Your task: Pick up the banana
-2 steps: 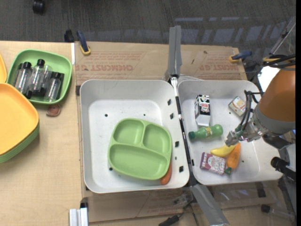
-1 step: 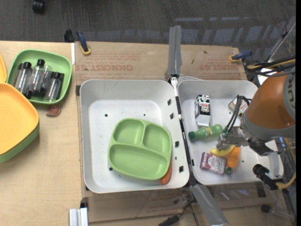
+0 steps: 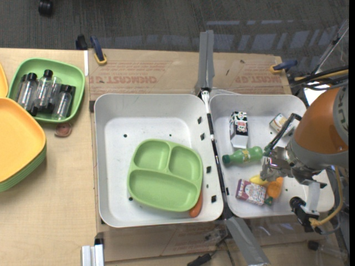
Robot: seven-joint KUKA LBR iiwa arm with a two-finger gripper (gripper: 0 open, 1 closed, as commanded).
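Glossy green plastic plate [image 3: 165, 175]; smooth white plastic bins [image 3: 105, 165]; matt brown cardboard [image 3: 150, 79]; wood-look bench [image 3: 50, 215].

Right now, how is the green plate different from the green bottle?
The plate is big, flat and pale green with three sections; the bottle is small, round and darker green. The plate lies in the left bin; the bottle lies on its side in the right bin. Both are green.

There is just the one camera, fixed high over the bench [image 3: 55, 215] and tilted to look down on it at a slant, with the grey carpet floor [image 3: 166, 10] along the top of its frame. It sits far enough back to take in the left bin [image 3: 111, 148] and the right bin [image 3: 222, 107] whole, and the arm [image 3: 327, 129] comes in from its right side
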